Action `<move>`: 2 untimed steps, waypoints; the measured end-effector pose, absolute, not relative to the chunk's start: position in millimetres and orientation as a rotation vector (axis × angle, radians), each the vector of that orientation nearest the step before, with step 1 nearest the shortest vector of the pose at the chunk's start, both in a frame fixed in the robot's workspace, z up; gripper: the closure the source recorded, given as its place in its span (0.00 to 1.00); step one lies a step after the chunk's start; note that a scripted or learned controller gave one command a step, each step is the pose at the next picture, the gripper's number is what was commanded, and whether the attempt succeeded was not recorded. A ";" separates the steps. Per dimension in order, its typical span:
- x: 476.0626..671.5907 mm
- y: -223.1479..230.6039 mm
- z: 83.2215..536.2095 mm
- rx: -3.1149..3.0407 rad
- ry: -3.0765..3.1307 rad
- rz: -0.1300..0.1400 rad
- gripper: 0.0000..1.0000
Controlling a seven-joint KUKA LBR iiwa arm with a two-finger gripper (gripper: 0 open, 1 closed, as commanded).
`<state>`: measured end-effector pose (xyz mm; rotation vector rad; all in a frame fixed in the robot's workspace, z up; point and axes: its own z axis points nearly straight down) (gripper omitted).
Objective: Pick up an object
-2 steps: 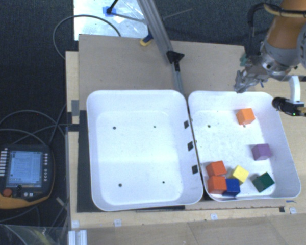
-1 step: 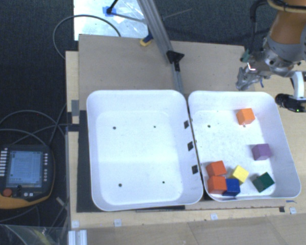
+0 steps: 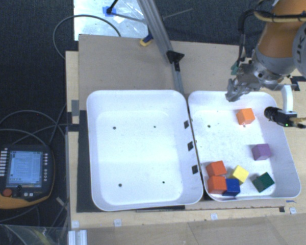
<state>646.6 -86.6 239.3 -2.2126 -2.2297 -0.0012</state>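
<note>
Blocks sit in the right white bin (image 3: pixel 290 180): an orange cube (image 3: pixel 245 116) alone in the upper part, a purple cube (image 3: pixel 261 151) below it, and a cluster at the bottom of two more orange cubes (image 3: pixel 217 176), a yellow cube (image 3: pixel 240 173), a blue block (image 3: pixel 232 186) and a dark green cube (image 3: pixel 263 181). The left white bin (image 3: pixel 99 131) lies beside it on the tabletop (image 3: pixel 127 60). Over the right bin's upper edge, up and left of the lone orange cube and apart from it, hangs the claw (image 3: pixel 236 93); whether it is apart or together I cannot tell, and nothing shows in it. The likely risk is a descent off to one side of the cube, nudging it away or closing on nothing; the bin wall nearby could also catch the claw.
</note>
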 end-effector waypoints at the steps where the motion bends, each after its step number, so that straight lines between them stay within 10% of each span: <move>1: 620.2 -44.8 248.1 -2.211 -2.230 -0.003 1.00; 2: 586.6 -6.9 244.0 -2.210 -2.229 0.001 1.00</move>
